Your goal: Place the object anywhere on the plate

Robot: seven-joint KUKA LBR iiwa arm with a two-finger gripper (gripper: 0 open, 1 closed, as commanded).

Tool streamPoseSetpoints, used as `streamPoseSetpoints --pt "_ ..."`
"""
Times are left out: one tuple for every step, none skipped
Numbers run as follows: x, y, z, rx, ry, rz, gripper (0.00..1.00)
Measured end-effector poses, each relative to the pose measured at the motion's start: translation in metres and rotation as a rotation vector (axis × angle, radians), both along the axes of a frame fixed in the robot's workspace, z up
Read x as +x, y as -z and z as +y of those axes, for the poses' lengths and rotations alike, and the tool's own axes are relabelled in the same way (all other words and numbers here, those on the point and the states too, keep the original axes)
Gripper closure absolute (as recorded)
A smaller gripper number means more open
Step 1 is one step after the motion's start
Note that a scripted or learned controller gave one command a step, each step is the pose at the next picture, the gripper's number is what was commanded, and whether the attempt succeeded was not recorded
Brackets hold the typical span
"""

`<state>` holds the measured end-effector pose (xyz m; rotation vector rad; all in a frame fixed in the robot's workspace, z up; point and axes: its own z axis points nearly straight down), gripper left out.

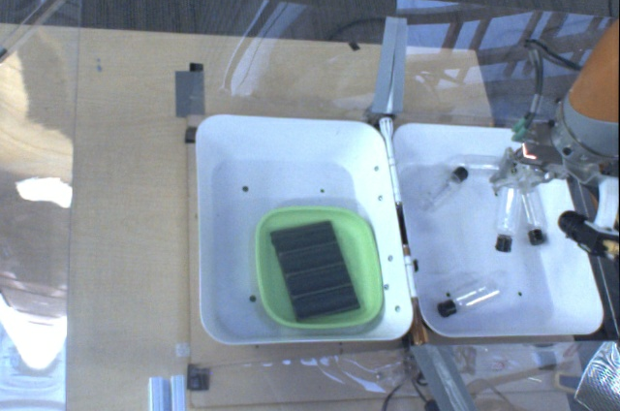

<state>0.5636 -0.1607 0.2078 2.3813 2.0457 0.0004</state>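
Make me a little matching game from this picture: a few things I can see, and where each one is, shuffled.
Things:
1. green plate
2. dark ridged block
3. clear tube with black cap
4. end effector

Places:
A. above the right bin, towards its right side
B. lying on the plate
C. lying flat in the right bin, close to its near edge
D. sitting in the left bin

Pairs: 1-D, 2-B, 3-C, 4-A
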Motion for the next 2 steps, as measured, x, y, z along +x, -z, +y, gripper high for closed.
streamPoseSetpoints --pt "-0.025 0.102 0.069 0.002 -0.094 0.005 1.0" --pt "-0.057 0.022 0.136 0.002 -0.177 -0.005 1.0"
